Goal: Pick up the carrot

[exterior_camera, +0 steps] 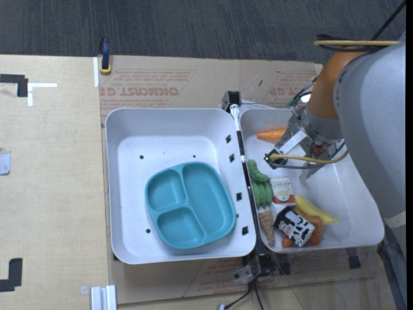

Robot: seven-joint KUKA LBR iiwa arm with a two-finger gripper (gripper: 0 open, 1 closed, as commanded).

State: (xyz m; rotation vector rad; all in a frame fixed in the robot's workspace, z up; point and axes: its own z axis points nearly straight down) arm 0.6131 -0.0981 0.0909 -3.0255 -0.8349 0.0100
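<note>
Overhead, hand (276,158) near carrot (271,135) (apart), finger state unclear; mirrored red cardboard print (148,90) unreadable.

you're looking down on a pale wooden tabletop (45,192) under even light, with a sheet of brown cardboard (148,86) laid across it. dark grey carpeted floor (193,11) runs along the top.
</note>
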